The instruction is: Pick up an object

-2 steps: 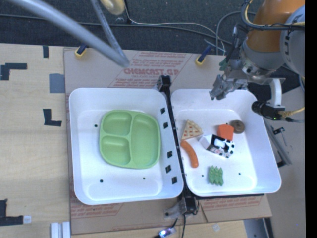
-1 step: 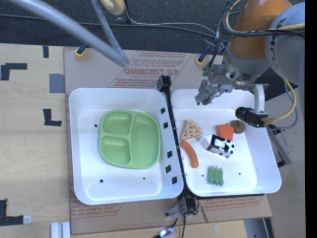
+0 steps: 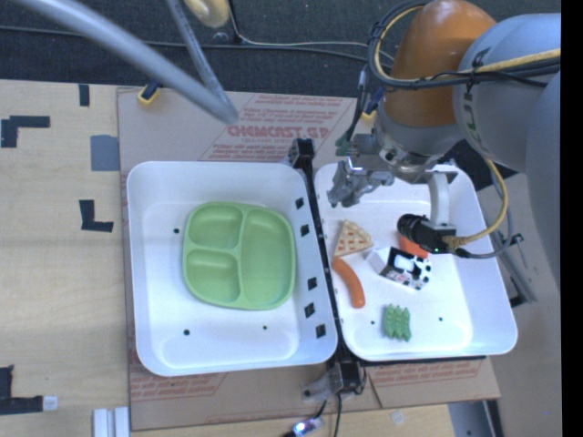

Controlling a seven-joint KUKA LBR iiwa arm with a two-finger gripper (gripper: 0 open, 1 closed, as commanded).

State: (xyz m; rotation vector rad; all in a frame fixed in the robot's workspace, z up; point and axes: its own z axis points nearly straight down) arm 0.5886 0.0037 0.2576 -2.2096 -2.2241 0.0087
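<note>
Jaws: whether parted or closed cannot be told; the gripper hangs over the right bin. Left bin holds a green divided plate. Right bin: orange sausage, pizza slice, green toy.

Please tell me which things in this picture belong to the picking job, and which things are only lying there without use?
Belong to the job:
- tool, above the right bin
- pizza slice toy
- orange sausage toy
- green ridged piece
- black-and-white item

Only lying there:
- green divided plate in the left bin
- cardboard sheet under the bins
</note>
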